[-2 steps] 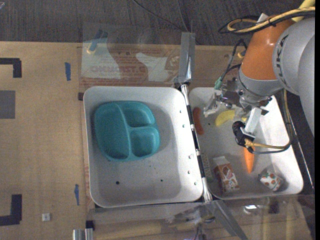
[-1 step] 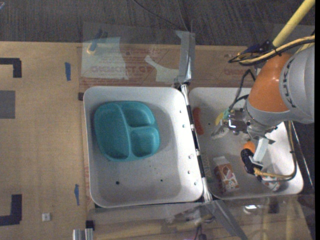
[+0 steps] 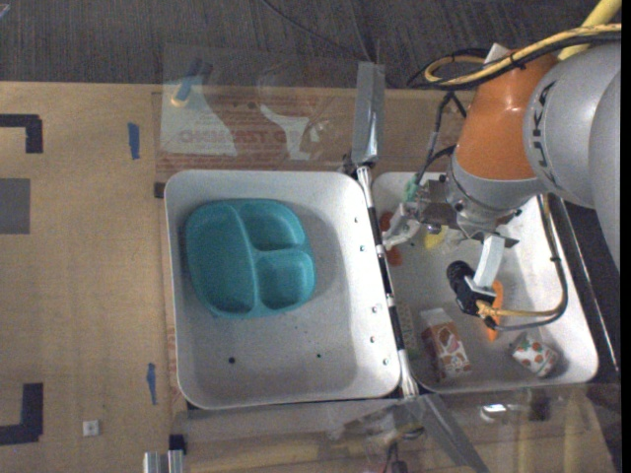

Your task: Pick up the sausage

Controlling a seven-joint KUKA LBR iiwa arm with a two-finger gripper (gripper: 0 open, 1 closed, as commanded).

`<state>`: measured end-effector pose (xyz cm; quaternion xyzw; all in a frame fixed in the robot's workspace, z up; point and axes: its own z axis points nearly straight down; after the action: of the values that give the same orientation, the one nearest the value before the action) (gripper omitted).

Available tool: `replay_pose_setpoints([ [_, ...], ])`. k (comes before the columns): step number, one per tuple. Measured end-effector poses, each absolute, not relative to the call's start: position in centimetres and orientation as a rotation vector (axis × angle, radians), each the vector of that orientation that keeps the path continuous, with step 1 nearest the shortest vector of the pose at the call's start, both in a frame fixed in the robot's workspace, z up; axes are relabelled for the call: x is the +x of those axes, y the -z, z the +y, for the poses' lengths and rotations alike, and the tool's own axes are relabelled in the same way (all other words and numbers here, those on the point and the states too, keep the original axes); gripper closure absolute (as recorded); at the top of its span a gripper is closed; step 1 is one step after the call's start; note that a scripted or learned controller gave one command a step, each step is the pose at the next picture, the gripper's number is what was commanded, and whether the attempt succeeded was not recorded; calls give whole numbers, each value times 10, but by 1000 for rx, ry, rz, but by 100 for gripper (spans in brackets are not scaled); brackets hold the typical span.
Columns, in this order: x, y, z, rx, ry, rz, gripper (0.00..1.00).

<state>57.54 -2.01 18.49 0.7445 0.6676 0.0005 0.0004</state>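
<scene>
In the right bin (image 3: 577,363), a small reddish-brown piece that looks like the sausage (image 3: 394,255) lies by the bin's left wall. Most of it is hidden under the gripper. My gripper (image 3: 405,227) hangs low over that spot, at the bin's upper left, directly above and touching or nearly touching the piece. The grey and orange arm (image 3: 503,136) covers the bin's upper part.
A teal divided plate (image 3: 250,256) lies in the left bin (image 3: 296,372). The right bin also holds a brown and red carton (image 3: 446,349), a white, red and green ball-like item (image 3: 535,356) and a small orange piece (image 3: 496,308).
</scene>
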Motion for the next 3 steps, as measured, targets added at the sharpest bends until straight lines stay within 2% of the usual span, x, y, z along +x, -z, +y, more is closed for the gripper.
replay_pose_setpoints([
  [1,591,-185,-37,2211,-2,2227,0],
  [2,569,-185,-48,2150,1,2293,0],
  [3,613,-185,-27,2115,-2,2320,0],
])
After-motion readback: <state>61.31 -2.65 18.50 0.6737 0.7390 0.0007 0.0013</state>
